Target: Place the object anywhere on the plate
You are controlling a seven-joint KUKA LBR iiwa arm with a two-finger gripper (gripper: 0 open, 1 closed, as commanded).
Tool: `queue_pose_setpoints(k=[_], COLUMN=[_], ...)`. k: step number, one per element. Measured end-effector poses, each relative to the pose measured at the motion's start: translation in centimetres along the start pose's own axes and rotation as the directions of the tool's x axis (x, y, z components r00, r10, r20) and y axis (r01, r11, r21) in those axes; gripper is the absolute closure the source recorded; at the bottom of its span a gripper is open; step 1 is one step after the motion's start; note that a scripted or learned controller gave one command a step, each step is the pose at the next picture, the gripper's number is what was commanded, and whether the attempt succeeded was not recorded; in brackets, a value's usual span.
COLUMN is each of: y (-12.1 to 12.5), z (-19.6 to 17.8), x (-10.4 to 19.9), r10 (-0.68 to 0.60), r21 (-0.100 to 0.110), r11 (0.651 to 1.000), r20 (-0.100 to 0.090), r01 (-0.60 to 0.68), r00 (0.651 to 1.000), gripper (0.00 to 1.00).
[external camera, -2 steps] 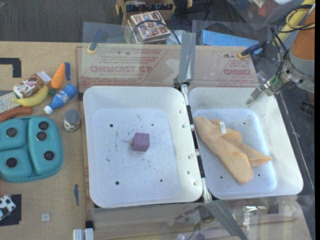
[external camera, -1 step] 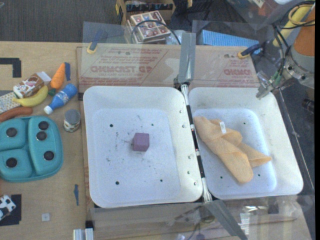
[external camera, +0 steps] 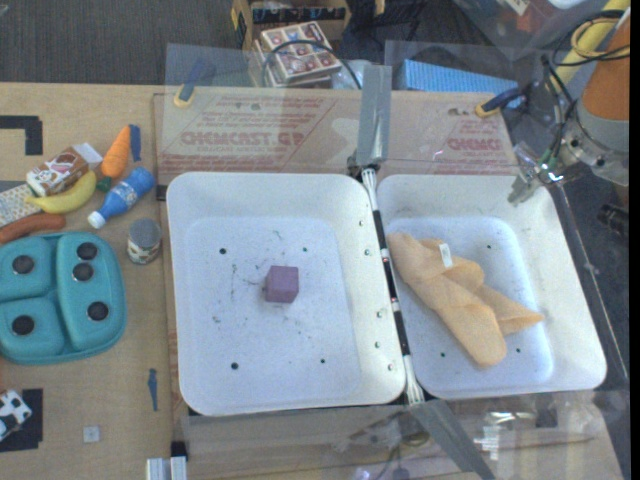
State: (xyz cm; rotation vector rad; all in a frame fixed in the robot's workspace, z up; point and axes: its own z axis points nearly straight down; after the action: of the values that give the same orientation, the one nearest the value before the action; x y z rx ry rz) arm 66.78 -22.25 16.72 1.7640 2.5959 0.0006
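A small purple cube [external camera: 281,284] rests on the floor of the left bin [external camera: 200,208], near its middle. A crumpled tan cloth [external camera: 460,296] lies across the right bin [external camera: 570,298], running from upper left to lower right. My gripper [external camera: 526,179] hangs over the far right corner of the right bin, above and to the right of the cloth and well away from the cube. The grey arm with its orange band [external camera: 605,93] comes in from the upper right. Nothing shows under the gripper.
Left of the bins lie a teal compartment tray [external camera: 55,293], a small can [external camera: 144,240], a toy bottle [external camera: 120,197], a banana [external camera: 62,196] and a carrot [external camera: 118,151]. Clear plastic walls and a cardboard box [external camera: 290,13] stand behind the bins.
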Motion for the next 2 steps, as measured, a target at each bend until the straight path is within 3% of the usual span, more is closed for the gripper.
queue_pose_setpoints(k=[1,2], y=[0.0,0.2], z=[0.0,-1.3], x=[0.0,-0.1], r10=[0.0,-0.002], r21=[0.0,-0.006], r11=[1.0,1.0], r20=[0.0,0.006], r01=[0.0,0.002], r00=[1.0,1.0], gripper=[0.0,1.0])
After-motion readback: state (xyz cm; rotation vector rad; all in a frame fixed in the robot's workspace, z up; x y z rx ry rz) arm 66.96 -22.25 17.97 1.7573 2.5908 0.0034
